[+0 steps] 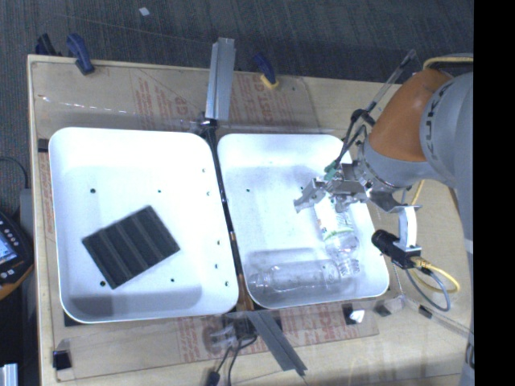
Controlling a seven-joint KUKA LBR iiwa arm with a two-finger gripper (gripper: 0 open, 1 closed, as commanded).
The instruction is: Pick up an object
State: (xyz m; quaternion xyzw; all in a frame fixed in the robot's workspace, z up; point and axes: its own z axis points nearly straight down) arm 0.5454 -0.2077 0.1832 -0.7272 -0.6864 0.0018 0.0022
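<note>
The claw (pixel 334 195) hangs right of centre over the right bin (pixel 241 215); I cannot tell its state. Just below lie two clear plastic bottles (pixel 302 276), light, slick, easily crushed; best gripped mid-body. A dark ribbed pad (pixel 130 245) sits lower left.

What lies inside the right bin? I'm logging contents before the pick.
The right bin holds two clear plastic bottles: one lying along its near wall, another beneath the gripper, which covers its upper end.
</note>
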